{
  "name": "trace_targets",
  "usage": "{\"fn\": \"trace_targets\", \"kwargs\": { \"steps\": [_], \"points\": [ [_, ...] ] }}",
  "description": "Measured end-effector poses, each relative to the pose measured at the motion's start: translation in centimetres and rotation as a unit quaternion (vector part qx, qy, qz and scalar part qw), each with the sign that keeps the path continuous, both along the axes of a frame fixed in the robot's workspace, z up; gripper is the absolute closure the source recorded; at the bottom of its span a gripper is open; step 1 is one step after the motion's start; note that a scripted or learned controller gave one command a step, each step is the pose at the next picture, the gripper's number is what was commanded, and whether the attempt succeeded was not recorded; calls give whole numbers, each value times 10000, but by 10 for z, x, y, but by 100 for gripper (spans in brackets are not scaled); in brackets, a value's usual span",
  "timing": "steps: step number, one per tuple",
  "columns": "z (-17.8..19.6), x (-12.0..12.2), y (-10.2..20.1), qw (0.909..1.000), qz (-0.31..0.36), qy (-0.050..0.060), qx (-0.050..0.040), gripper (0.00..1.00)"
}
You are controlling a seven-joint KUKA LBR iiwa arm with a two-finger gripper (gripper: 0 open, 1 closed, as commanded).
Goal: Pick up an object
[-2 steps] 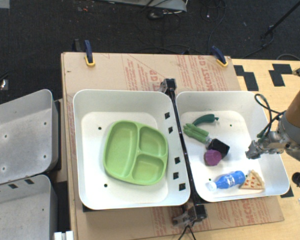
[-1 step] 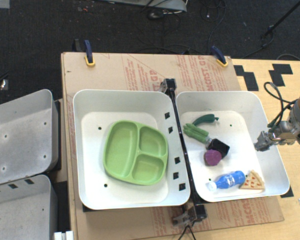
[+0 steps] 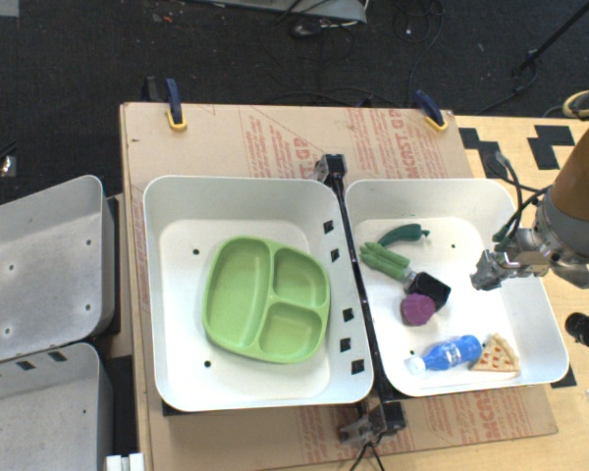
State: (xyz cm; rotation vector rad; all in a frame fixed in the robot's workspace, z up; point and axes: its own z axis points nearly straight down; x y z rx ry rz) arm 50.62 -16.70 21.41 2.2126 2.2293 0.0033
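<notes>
The right bin [image 3: 530,312] holds a dark green pepper-like piece [image 3: 403,234], a light green bundle [image 3: 384,260], a black block [image 3: 430,287], a purple lump [image 3: 417,309], a blue bottle [image 3: 450,353] and a pizza slice toy [image 3: 496,356]. My gripper [image 3: 490,272] hangs over the right side of this bin, right of the black block and apart from every object. Nothing sits between its fingers.
The left bin [image 3: 177,263] carries a green divided plate [image 3: 267,300]. A black divider [image 3: 351,283] runs between the bins. Two grey trays [image 3: 39,263] lie off the bench at the left. Clamps [image 3: 175,103] grip the bench's far edge.
</notes>
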Motion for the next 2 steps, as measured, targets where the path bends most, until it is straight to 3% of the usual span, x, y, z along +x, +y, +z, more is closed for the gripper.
{"fn": "trace_targets", "kwargs": {
  "steps": [2],
  "points": [
    [12, 51, 102, 10000, 3, -8, 0, 100]
  ]
}}
